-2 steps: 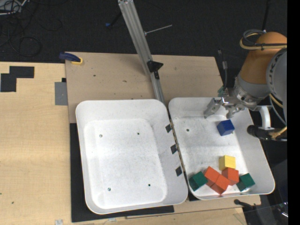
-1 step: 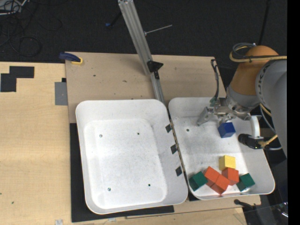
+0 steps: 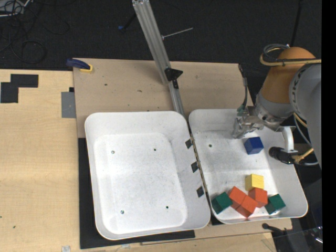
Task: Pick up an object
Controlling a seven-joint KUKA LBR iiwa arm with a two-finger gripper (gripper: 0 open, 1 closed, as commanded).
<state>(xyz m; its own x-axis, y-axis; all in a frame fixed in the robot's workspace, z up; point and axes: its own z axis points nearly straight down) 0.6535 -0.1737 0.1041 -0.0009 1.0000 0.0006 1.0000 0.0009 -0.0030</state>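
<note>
Wooden bench [image 3: 131, 85], right bin [image 3: 220, 125], claw [image 3: 242, 127] above blue cube [image 3: 253, 145], grip state unclear

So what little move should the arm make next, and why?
Probably shift slightly toward the blue cube and lower over it: the gripper sits just up-left of that cube in the right bin, and the cube stands alone, apart from the crowded blocks.

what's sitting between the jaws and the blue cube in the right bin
Nothing visible. The gripper hangs over the right bin, just up and left of the blue cube, with bare bin floor between them. The other blocks are clustered toward the bin's near edge, out of the way.
</note>
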